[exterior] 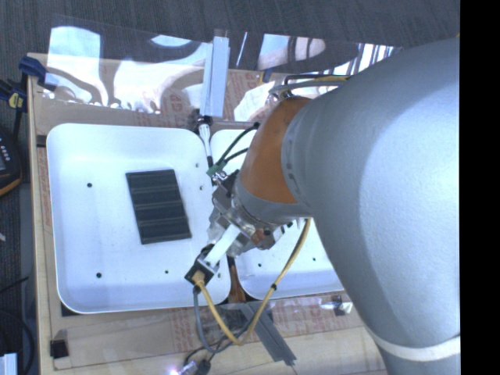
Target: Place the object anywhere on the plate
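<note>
At the seam btwn the two bins, the gripper (244,229) sits tucked under the wrist, just over the rims. Can't tell if it's clenched, slack or carrying anything, since the wrist covers the working end. The orange band (269,155) and arm (375,170) rise behind it and cover most of the near bin (312,276).

Out from the gripper, on the side away from the arm, is the slab (158,205). It's dark, ribbed and flat on the floor of the far bin (78,209). It's near the gripper but apart from it, and touches no wall. It's the one loose thing I can make out, so prob the task's thing, tho whether it's the object or the plate I can't say.

Step in hand, my read: a move across the seam toward the slab.
- Lift clear of both rims before going sideways.
- Come down square over the slab's middle, lined up w/ its long side.
- The ribs may let things slide, so keep centred.
- If carrying something, let go low.

Room: the far bin floor is bare all round the slab, w/ most space beyond it, away from the gripper. Tight spots are the raised rims right under the gripper and the bin's rounded corners. The slab's nearest long edge faces the gripper w/ a bare strip btwn.
</note>
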Robot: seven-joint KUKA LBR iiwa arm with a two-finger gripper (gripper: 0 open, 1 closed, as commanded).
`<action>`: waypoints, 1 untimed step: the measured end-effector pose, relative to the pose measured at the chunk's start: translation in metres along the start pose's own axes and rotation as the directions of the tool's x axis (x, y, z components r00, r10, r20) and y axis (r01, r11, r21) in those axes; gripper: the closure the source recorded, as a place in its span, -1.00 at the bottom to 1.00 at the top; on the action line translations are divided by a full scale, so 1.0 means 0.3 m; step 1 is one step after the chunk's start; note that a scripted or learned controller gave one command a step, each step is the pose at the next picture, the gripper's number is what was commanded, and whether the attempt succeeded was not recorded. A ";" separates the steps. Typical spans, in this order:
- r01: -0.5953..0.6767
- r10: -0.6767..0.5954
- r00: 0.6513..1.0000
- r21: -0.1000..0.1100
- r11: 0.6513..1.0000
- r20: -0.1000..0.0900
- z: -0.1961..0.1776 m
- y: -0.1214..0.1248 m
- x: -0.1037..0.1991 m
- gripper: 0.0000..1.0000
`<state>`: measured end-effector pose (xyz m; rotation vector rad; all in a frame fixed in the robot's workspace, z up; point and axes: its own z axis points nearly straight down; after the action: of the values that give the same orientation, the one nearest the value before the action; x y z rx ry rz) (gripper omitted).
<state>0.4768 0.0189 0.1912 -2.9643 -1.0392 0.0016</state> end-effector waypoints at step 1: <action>-0.083 0.083 0.997 0.005 0.997 0.007 0.223 -0.176 0.282 1.00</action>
<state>0.5098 0.1132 0.1242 -3.0023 -0.9148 0.0138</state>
